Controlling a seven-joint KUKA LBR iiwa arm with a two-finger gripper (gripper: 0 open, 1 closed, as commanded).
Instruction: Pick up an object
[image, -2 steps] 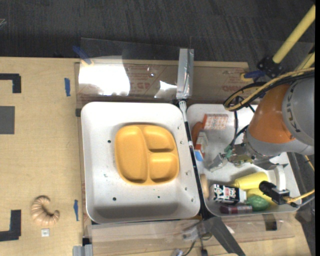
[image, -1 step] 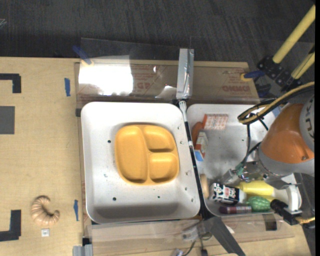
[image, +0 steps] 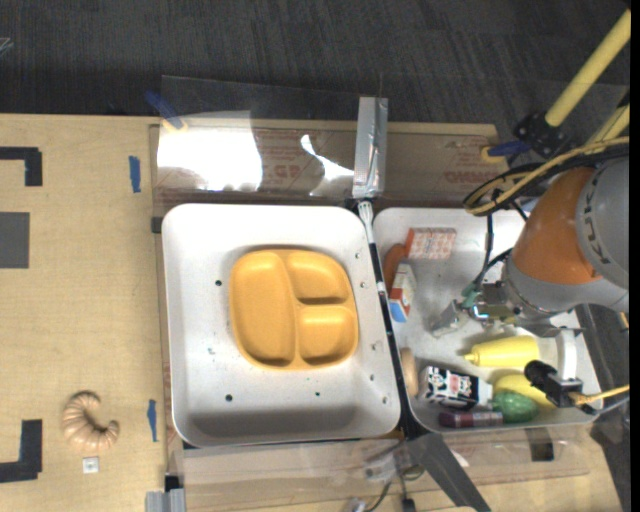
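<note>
The right bin (image: 440, 222) holds several small objects. Among them are a red-patterned box (image: 431, 243), an orange-red piece (image: 397, 262), a yellow bottle (image: 503, 352), a green item (image: 514, 405), a black-and-white packet (image: 450, 385) and a dark marker (image: 470, 420). The grey arm with its orange band (image: 550, 245) reaches in from the right. My gripper (image: 450, 316) hangs low over the middle of the right bin, just above and left of the yellow bottle. Nothing shows between its tips.
The left bin (image: 190, 300) holds a yellow divided plate (image: 293, 305). A tan croissant-shaped toy (image: 89, 421) lies on the bench at the lower left. Yellow and black cables (image: 520, 170) run behind the arm. A clear plastic sheet (image: 260, 150) lies behind the bins.
</note>
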